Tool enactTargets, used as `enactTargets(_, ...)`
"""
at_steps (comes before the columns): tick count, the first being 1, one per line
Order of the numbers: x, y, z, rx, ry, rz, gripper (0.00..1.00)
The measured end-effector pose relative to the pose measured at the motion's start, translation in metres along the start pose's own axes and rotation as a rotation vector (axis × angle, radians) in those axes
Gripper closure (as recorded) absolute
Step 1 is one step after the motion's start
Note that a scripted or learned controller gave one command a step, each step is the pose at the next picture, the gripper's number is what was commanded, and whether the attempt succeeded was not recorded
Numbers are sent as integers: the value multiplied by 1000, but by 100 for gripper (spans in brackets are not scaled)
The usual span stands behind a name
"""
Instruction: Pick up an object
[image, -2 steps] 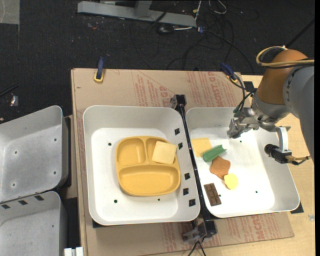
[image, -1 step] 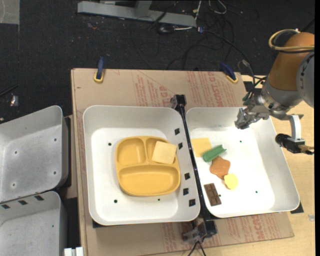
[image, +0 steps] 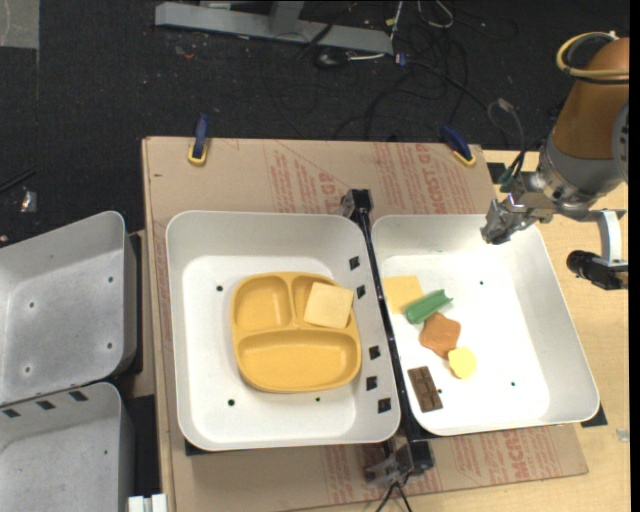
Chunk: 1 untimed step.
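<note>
Gripper (image: 497, 230) poised over the far right rim of the right bin (image: 560, 330); its opening cannot be told. Loose pieces lie well apart toward the bin's left: yellow slab (image: 401, 292), green piece (image: 427, 305), orange piece (image: 440, 334), yellow disc (image: 462, 362), brown bar (image: 425, 388).

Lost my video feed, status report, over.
Tool over right bin's far rim, holding nothing visible. Food pieces lie untouched near the divider. Nothing blocks them.
</note>
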<state>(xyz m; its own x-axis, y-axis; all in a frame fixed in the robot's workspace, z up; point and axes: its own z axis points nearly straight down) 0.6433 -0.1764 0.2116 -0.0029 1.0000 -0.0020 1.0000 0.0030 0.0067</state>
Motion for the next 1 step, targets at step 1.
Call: enactTargets(1, 44, -11, 0, 7, 2, -2, 100)
